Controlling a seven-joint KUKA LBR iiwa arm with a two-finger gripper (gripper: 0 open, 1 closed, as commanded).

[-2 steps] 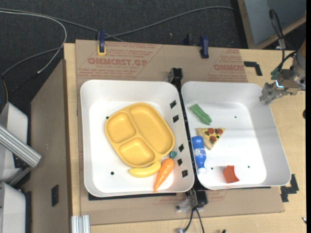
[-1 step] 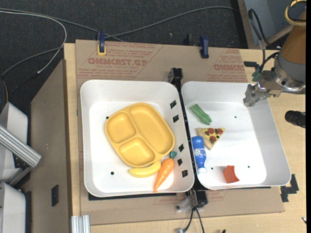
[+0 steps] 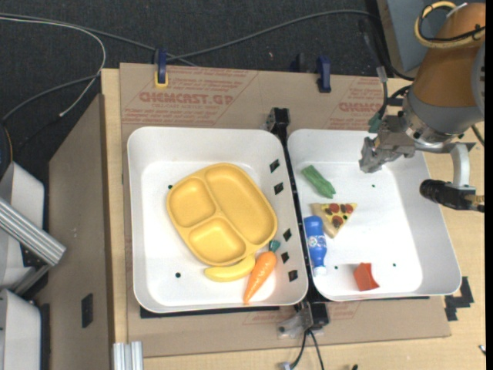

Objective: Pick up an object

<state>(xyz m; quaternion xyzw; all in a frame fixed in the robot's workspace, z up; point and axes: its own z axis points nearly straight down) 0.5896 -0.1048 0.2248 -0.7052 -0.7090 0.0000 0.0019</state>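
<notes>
My gripper (image 3: 372,160) hangs over the back of the right bin (image 3: 431,245), its fingertips pointing down with nothing between them that I can make out. In that bin lie a green pod (image 3: 317,181), a pizza slice (image 3: 336,215), a blue bottle (image 3: 314,243) along the left wall and a red block (image 3: 365,277) near the front. The green pod is the closest to the gripper, down and to its left. The left bin (image 3: 146,230) holds a yellow divided plate (image 3: 221,213), a banana (image 3: 229,270) and a carrot (image 3: 259,275).
A black divider (image 3: 287,199) runs between the two bins. Blue clamps (image 3: 161,68) (image 3: 324,75) grip the cardboard sheet's far edge. Cables (image 3: 69,29) trail over the dark floor behind. The arm's grey body (image 3: 447,75) fills the upper right.
</notes>
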